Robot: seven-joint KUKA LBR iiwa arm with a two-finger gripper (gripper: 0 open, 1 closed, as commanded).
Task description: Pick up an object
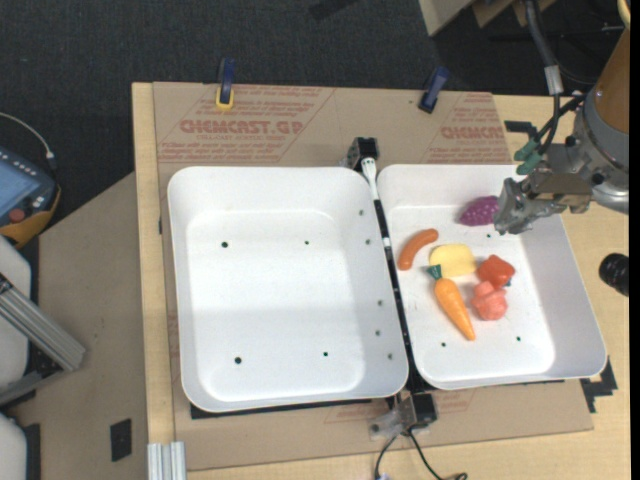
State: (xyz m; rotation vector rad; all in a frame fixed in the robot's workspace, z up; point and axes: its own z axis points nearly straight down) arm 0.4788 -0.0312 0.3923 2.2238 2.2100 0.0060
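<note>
Brown board covers the counter (300, 118) beneath two white bins. The tool (512, 218) hangs over the right bin (560, 338), its tip beside the purple toy (480, 210); its opening state cannot be determined. The purple toy appears light, rigid and smooth. Judgement: grip across its narrow width. Orange carrot (455, 308) lies well below the tool.
</note>
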